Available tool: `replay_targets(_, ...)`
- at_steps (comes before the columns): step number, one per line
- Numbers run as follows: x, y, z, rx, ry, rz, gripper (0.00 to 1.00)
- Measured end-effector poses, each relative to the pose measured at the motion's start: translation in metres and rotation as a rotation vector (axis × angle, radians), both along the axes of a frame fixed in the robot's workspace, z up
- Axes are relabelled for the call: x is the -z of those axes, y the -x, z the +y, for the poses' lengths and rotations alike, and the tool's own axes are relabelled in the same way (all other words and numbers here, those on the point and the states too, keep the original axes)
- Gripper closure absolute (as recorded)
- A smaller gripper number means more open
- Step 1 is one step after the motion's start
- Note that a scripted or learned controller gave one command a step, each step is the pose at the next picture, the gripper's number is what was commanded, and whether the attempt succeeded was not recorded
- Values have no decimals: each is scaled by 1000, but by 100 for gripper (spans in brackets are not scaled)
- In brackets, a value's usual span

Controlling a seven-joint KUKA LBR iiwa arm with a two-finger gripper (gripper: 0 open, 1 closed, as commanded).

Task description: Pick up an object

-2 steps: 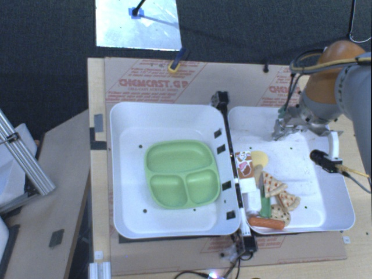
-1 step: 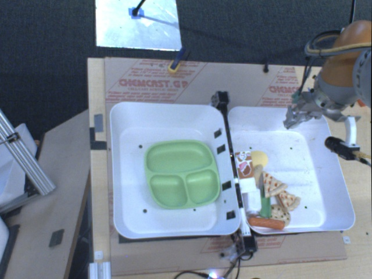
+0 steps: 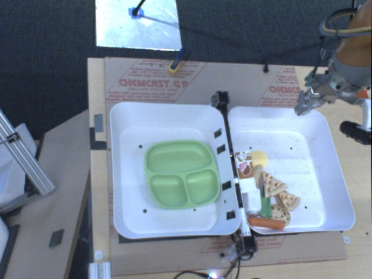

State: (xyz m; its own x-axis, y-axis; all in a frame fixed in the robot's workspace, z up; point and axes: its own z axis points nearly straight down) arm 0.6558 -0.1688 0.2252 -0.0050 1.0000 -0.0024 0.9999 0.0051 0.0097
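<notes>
The grey tool (image 3: 303, 106), finger state impossible to tell, is hanging over the right white bin's (image 3: 334, 150) far rim, while the toy-food pile (image 3: 264, 193) is sitting well toward the near-left corner.

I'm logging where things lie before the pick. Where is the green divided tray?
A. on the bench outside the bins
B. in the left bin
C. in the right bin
B: the green divided tray lies flat in the left bin; the toy food pieces are in the right bin.
</notes>
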Motion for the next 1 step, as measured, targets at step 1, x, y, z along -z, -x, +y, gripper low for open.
replay_targets(1, 0, -1, 0, -1, -1, 6, 100)
